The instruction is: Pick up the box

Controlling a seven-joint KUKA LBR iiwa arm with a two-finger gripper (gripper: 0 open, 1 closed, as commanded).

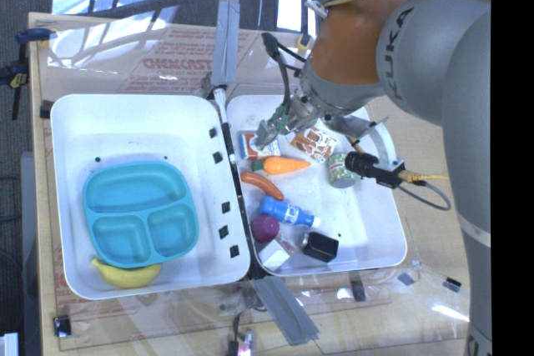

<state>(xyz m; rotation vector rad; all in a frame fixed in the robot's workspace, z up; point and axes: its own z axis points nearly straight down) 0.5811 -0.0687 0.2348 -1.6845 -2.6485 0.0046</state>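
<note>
A small carton with a red and white pattern (316,143) lies in the right bin (380,217), near its back. A flat red, white and blue pack (249,144) lies at the bin's left wall. My gripper (274,129) hangs low between these two, just above and behind the orange carrot (281,166). The gripper's tip overlaps the upper right corner of the flat pack. I see nothing clearly held in it. A small black box (319,246) rests near the bin's front.
The right bin also holds a red sausage-like piece (261,183), a blue bottle (286,213), a purple ball (265,228) and a small can (339,171). The left bin (75,121) holds a blue divided tray (139,213) and a banana (125,273).
</note>
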